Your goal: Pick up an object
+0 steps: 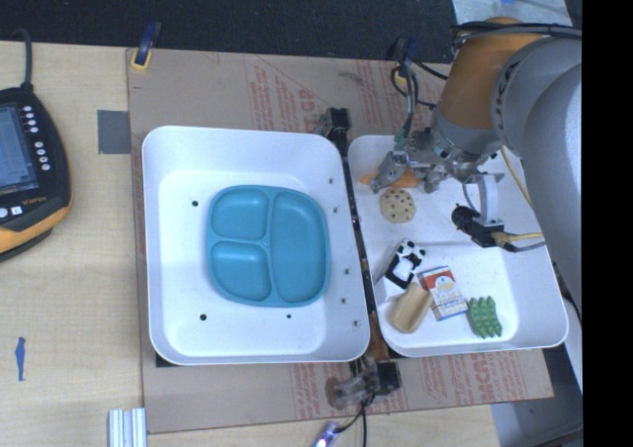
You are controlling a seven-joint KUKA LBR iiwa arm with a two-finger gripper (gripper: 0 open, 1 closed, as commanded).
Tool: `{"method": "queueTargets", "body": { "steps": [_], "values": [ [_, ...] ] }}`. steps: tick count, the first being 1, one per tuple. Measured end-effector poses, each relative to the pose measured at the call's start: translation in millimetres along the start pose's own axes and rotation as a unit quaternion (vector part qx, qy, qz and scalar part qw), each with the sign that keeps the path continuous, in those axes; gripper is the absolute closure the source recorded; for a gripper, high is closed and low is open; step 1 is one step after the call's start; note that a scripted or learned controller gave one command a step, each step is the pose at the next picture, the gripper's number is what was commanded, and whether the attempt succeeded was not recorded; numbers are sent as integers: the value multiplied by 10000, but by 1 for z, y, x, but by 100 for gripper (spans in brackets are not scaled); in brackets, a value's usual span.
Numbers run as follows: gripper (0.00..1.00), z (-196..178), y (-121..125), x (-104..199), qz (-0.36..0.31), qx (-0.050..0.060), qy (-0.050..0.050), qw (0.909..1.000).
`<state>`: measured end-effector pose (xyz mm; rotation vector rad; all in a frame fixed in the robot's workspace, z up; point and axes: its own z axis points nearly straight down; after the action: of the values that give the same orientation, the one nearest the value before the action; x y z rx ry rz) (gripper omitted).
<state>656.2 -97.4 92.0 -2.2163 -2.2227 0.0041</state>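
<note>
Gripper hung low over the far end of the right bin, close to the wall beside the left bin. You could not have told from this slant whether it was open or closed, because the wrist covered it. Nearest candidate was a small orange piece, just beside the gripper toward the bin's far corner; contact between the two could not be made out. A round speckled cookie lay near it, on the near side and apart from it. Toward the near end lay a black-and-white toy, a red-and-white box, a tan wooden piece and a green block. The left bin held a blue divided plate. My read was that the step in hand was the approach to the orange piece. The corner left little room, so you would have wanted to centre squarely over the piece, set the closing direction along the wall rather than into it, and stay clear of the cookie. Then go fully down before closing, lift straight up, and confirm the piece came with it.
</note>
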Motion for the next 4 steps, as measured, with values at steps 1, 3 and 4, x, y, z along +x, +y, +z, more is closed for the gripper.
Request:
{"method": "queueTargets", "body": {
  "steps": [1, 3, 4],
  "values": [
    [0, 0, 0, 2, -5, 0, 0, 10000],
    [0, 0, 0, 1, -1, -2, 0, 10000],
    [0, -6, 0, -15, 5, -12, -3, 10000]
  ]
}}
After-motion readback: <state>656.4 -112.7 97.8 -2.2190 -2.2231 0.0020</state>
